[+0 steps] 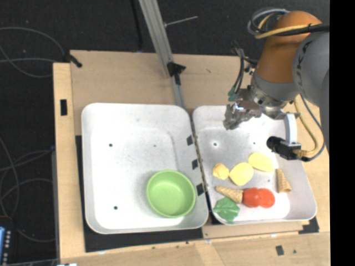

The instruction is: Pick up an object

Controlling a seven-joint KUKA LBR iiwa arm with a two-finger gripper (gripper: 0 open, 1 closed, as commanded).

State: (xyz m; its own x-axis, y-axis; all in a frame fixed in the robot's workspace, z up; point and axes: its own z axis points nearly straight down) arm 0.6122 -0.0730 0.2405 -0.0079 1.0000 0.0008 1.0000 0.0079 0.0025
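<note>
Green leaf (226,209) in rt bin, no labels legible; tool (233,117) state unclear.

Both bins, the left bin (111,132) and right bin (222,132), are white with fine grey speckling, on a tan bench (122,76) against black flooring. A light green bowl (171,193) sits lower centre; lower right lie three pale yellow pieces (242,173), a red piece (259,198), a dark green piece (226,209) and two tan cones (229,193). The arm (288,49) at upper right is grey with an orange band.
</note>
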